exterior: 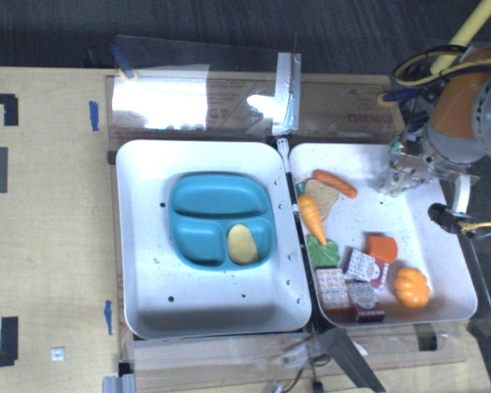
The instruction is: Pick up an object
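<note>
- Grey arm (462, 113) with orange band reaches in from right; gripper (403, 175) hangs over top right of right bin (458, 256), cannot tell its state, nothing seen in it.
- Right bin: hot dog (335, 183), carrot (312, 217) with green top, beige slice (321, 196), orange block (382, 247), small pumpkin (412, 286), patterned boxes (348, 285).
- Left bin (139, 219): blue divided tray (221, 218), yellow potato-like piece (242, 244) in its lower right compartment.

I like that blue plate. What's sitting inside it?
A yellowish, potato-shaped thing lies in the lower right compartment of the blue plate, which sits in the left bin. Its other compartments look bare. What is under the plate cannot be seen.
</note>
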Robot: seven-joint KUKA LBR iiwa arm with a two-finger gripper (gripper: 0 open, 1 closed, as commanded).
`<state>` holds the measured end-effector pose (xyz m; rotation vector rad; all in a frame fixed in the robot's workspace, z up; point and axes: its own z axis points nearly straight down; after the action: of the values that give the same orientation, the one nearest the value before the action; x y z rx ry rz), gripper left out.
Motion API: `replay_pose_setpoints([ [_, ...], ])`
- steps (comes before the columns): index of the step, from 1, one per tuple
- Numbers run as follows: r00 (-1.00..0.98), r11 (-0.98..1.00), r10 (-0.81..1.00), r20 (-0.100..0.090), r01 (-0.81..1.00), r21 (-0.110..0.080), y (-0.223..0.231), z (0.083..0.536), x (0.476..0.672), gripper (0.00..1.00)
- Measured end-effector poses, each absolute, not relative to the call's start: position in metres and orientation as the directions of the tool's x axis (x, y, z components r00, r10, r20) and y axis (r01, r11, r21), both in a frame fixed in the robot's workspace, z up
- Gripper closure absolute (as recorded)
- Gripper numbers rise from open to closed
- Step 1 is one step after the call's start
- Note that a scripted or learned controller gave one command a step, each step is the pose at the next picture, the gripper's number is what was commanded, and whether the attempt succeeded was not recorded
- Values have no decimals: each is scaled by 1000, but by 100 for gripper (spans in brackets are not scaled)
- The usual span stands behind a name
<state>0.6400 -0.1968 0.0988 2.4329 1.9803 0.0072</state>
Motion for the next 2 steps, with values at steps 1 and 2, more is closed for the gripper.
replay_pose_setpoints([
  [1,202,-202,979,1,979,5,-196,98,640,0],
  [2,202,-202,979,-1,979,10,-197,110,641,100],
])
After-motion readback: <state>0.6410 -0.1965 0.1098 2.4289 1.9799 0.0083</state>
